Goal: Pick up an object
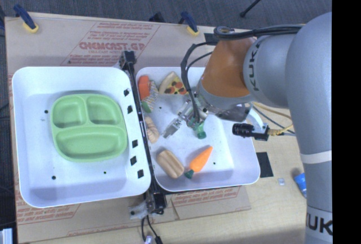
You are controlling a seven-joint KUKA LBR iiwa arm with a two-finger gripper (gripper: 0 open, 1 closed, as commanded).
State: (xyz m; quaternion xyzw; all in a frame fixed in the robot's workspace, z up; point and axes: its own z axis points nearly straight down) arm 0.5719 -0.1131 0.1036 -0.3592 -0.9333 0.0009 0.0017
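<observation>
Probably the toy carrot (199,159) is the easiest pick; it lies slantwise near the front of the right bin (243,165), beside a bread roll (170,163); it looks light, stiff and rather slick, best gripped across its orange middle; the hand (181,123) hangs open above the bin floor, holding nothing.

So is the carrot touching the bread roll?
Cannot tell. In the camera view the carrot lies right beside the roll, its green end meeting the roll's edge.

Bins (22,124) — smooth white plastic.
</observation>
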